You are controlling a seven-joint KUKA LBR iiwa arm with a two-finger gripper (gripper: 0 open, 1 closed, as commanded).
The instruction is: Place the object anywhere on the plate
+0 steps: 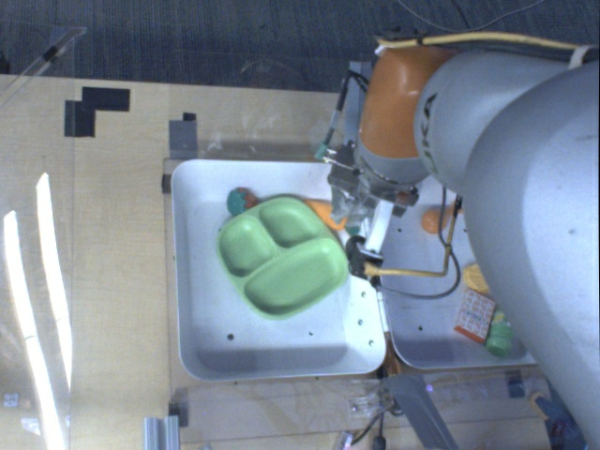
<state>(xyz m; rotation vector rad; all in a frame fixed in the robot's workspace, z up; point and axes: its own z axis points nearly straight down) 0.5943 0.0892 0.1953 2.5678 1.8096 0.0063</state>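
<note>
The 2-finger gripper (348,217) hangs over the right rim of the light green 3-compartment plastic plate (281,256) in the left white bin (202,326). Honestly can't tell if it's open or clamped from this angle. The small orange object (319,211) lies in the bin just past the plate's far rim, right beside the gripper.
</note>
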